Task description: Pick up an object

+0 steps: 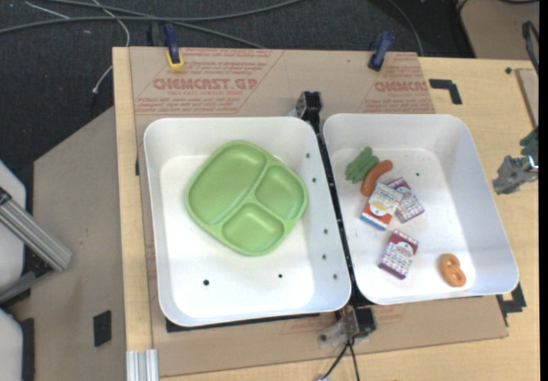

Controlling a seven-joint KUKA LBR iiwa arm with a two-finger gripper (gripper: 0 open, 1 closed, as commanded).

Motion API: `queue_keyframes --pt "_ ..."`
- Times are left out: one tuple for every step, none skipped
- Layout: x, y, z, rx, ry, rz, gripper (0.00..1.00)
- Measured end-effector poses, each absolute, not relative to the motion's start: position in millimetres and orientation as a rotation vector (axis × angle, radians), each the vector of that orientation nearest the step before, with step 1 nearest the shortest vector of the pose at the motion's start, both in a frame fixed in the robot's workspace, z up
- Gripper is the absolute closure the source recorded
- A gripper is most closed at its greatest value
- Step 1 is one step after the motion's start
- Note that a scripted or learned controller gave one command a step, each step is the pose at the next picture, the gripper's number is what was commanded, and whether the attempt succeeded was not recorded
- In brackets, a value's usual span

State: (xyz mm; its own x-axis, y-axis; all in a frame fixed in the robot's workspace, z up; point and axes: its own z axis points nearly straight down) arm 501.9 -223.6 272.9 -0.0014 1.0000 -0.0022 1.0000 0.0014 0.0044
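The right bin [479,199] holds several small items: a green toy vegetable [360,163], an orange sausage-shaped piece [376,175], a red-white-blue carton [380,205], a small printed packet [408,205], another printed carton [398,254] and an orange pretzel [453,270]. In the left bin [171,268] lies a green divided plate [247,197]. My gripper [517,169] is at the view's right edge, just outside the right bin's right rim, apart from all the items and with nothing visibly in it.
Both bins rest on a cardboard sheet [214,80] held by blue clamps [174,54] at the back. A black bracket [309,104] sits between the bins at the rear. Cables [68,2] lie on the dark floor beyond the bench.
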Motion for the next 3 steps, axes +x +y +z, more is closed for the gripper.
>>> queue_keyframes --pt "521.9 -176.9 256.2 2.220 2.226 0.000 1.00" --pt "549.7 -132.7 243.6 2.218 2.224 0.001 1.00" --pt "570.8 -84.8 229.7 2.217 2.225 0.001 1.00"
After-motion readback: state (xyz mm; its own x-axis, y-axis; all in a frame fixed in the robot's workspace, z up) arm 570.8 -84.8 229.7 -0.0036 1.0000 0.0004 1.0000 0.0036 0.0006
